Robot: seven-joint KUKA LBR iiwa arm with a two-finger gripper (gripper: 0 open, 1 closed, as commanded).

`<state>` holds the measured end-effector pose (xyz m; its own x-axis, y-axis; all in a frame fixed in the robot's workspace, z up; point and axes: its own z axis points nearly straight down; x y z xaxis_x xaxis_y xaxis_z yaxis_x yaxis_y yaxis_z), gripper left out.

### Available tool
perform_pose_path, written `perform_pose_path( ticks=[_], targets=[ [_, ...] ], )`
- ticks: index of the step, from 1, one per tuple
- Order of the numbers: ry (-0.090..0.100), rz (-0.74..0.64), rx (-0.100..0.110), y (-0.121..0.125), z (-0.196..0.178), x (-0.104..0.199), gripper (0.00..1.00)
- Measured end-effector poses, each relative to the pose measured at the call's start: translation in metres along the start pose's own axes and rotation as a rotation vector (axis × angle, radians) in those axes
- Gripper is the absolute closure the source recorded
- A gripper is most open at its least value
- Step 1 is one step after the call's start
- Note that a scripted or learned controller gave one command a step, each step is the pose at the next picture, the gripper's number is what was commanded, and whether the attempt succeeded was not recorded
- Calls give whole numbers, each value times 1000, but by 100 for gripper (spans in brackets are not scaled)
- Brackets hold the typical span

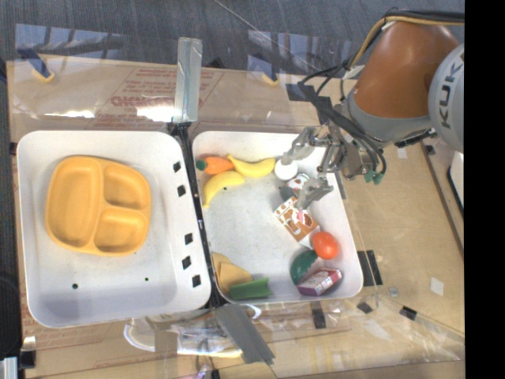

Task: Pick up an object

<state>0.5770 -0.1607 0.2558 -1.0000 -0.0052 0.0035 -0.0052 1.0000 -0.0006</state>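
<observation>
Snack packet [296, 219] lies flat in right bin [237, 219], mid-right — end effector [309, 181] hovers just above it, fingers apart, nothing gripped. Approach step; next needs descent, then closing.

Left white bin [31, 235] holding a yellow divided tray [98, 204], lying flat toward its left side. Brown cardboard-covered counter [394, 243] beneath, with silver tape strip [188, 77] upright between the bins. Dark carpet [118, 6] beyond.
</observation>
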Motion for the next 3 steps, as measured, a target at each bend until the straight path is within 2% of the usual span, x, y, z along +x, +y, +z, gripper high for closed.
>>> perform_pose_path(
  ticks=[1,2,3],
  targets=[
    [4,140,-2,-36,101,46,0],
    [-4,571,-4,-47,165,73,0],
    [-2,604,-4,-46,166,97,0]
  ],
)
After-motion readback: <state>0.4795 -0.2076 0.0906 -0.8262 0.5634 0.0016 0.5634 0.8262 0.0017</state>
